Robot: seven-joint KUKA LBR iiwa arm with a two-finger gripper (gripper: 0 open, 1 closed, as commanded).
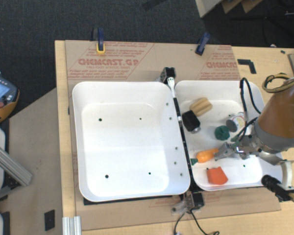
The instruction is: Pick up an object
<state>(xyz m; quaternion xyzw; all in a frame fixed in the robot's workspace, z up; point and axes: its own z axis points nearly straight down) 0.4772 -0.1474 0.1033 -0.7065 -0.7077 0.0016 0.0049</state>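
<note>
The right bin (pixel 245 89) holds several objects. A tan wooden block (pixel 201 105) lies at its back, with a black cylinder (pixel 191 121) just in front of it by the left wall. A dark green round piece (pixel 221 132) and a small grey piece (pixel 232 125) sit near the middle. An orange carrot-shaped toy (pixel 205 156) lies toward the front left, and an orange-red block (pixel 217 176) rests at the front. My gripper (pixel 226 151) is low in this bin, right beside the carrot's right end. The arm's body hides the bin's right part.
The left bin (pixel 83 131) stands beside the right one, with a black divider strip (pixel 179 126) between them. Cables (pixel 245 102) loop over the right bin's back right. Blue clamps (pixel 99 35) hold the cardboard base at the rear.
</note>
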